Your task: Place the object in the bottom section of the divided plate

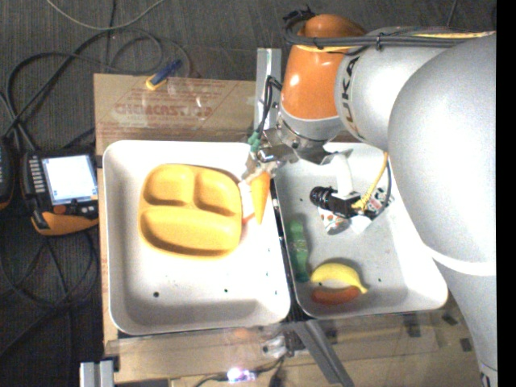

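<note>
Risk of a dropped load was highest here: the orange tapered plastic carrot [260, 196] hung by its top end only, over the left white bin's [121, 297] right rim, beside the yellow divided plastic plate [192, 210]. Its long axis ran near vertical in the view, tip toward the near edge. Farther back, the gripper [260, 161] fingers were clamped on the carrot's top.

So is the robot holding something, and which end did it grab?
Yes. The gripper holds the orange carrot by its wide top end; the pointed tip hangs down beside the yellow divided plate.
</note>
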Robot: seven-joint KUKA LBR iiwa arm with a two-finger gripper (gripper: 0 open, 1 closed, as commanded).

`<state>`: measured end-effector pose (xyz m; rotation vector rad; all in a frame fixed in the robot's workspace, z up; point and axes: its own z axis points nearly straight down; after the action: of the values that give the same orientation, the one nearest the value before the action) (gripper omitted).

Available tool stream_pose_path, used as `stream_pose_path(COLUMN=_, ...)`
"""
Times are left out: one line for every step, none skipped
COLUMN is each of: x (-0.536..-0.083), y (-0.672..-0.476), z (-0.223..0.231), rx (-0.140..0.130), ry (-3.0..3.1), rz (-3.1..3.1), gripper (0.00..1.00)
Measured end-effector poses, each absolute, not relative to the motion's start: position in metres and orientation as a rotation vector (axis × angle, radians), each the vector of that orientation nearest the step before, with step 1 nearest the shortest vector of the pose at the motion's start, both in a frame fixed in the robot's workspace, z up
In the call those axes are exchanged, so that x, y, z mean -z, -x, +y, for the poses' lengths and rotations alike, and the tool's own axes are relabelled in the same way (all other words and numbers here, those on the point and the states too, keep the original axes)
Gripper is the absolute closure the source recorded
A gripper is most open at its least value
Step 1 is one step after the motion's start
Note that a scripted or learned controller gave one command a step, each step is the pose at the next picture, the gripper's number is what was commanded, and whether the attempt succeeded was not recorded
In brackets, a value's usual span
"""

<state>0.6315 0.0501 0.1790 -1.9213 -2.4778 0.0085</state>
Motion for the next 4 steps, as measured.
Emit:
stream_pose_path(x=-0.179, y=-0.631, z=0.050, rx=-0.008, ry=1.922, rz=-2.477, gripper=0.00)
stream_pose_path(x=-0.328, y=-0.659, z=0.073, rx=-0.008, ry=1.834, rz=-2.549, gripper=0.00)
stream_pose_path(x=-0.411, y=-0.670, z=0.069, rx=-0.013, ry=2.135, rz=-2.304, gripper=0.00)
stream_pose_path(x=-0.430, y=-0.670, z=0.083, rx=-0.014, ry=2.495, rz=-1.911, gripper=0.00)
